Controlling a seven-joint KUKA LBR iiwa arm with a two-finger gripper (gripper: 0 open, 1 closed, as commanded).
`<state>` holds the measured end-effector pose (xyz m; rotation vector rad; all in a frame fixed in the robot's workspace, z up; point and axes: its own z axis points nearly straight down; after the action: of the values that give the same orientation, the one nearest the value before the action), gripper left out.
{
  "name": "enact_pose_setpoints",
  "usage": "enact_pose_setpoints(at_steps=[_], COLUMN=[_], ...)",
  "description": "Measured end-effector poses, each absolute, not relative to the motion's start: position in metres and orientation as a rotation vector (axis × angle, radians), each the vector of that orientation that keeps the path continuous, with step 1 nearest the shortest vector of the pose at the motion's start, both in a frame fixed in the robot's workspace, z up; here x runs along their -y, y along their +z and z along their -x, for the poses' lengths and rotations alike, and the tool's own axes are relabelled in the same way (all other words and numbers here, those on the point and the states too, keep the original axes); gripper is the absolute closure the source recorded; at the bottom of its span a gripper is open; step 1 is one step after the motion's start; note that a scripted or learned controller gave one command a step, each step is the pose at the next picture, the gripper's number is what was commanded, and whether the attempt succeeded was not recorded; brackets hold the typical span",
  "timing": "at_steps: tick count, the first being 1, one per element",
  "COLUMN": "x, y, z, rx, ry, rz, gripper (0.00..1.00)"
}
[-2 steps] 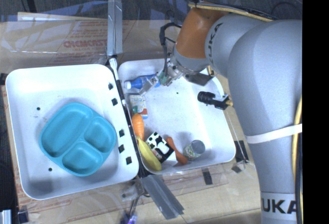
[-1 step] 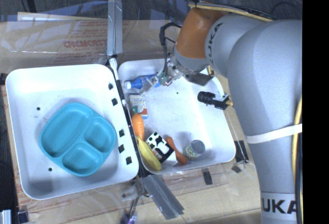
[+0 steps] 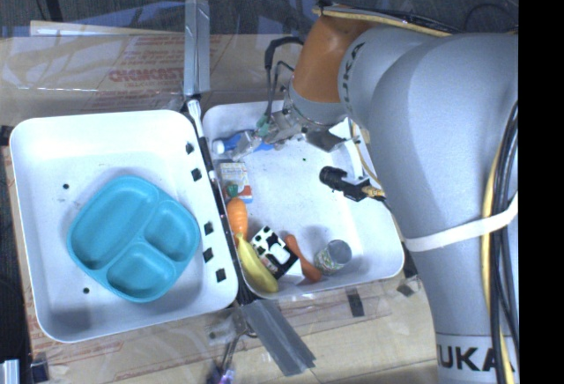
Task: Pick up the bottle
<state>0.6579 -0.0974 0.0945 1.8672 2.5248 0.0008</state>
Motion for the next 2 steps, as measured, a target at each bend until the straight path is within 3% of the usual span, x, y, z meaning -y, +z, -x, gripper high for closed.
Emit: enact_pose_setpoints(at_steps=[1,2], x=[0.097,0.057], y=[0.105,0.227], z=[-0.658,-0.657], rx=[-2.531,-2.48], ry=[-0.002,0.001], rz=[-1.863,-1.926], gripper=[1.0,1.0])
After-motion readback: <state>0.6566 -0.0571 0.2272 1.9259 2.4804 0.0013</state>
